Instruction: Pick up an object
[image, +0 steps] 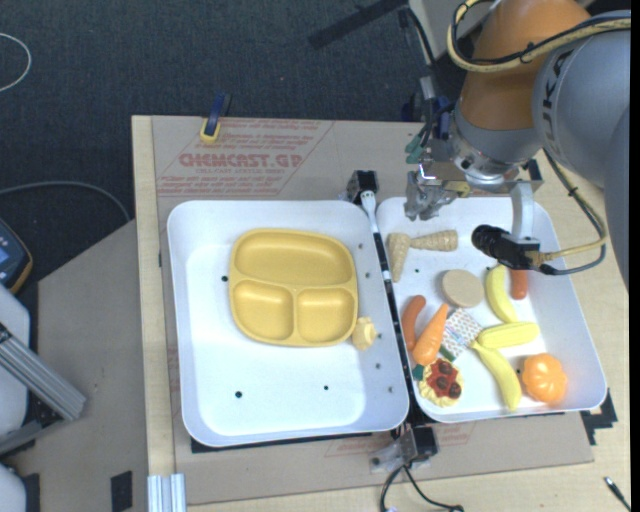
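Both bins (200, 300) white. Divided tray (293, 284) plain yellow. Desk (250, 150) tan with red lettering. Two carrots (424, 328) orange. Bananas (505, 340) yellow. Round fruit (544, 378) orange. Disc (462, 288) beige. Cone (399, 254) cream, waffle-patterned. Pizza slice (441, 381) yellow with red and dark spots. Arm (520, 70) grey with orange band.

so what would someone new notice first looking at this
Probably the yellow tray, sitting alone in the left bin. Next, the heap of toy food in the right bin: bananas, carrots, an orange fruit. Above that bin's far edge hangs the grey and orange arm, its pincer hovering near the cone.
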